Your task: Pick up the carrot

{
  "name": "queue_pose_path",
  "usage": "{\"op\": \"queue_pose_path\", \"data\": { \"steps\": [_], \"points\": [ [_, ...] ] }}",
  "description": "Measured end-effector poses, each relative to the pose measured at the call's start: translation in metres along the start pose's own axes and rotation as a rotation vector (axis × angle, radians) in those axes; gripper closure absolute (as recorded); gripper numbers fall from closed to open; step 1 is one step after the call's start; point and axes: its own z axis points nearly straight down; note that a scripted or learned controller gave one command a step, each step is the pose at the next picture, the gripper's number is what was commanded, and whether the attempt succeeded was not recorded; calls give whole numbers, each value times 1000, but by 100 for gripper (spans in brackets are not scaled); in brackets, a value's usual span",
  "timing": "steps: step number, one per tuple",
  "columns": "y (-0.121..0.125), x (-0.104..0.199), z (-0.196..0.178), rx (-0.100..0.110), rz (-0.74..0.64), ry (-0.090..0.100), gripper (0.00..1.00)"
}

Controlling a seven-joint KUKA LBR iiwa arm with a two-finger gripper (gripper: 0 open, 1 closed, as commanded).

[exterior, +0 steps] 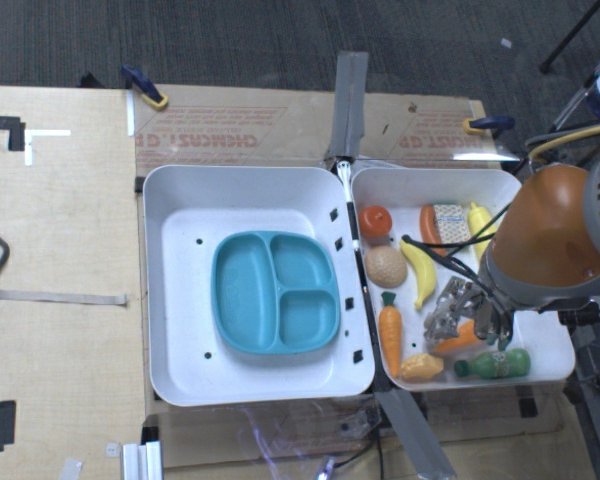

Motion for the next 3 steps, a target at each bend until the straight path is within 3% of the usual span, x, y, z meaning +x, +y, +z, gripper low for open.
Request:
{"op": "queue_pose_path", "data": {
  "steps": [1,2,3],
  "points": [
    [1,-2,-9,0,-3,-5,100],
    [1,-2,-9,0,-3,-5,0],
    [2,-5,-19,-1,-6,-10,100]
  ]
}}
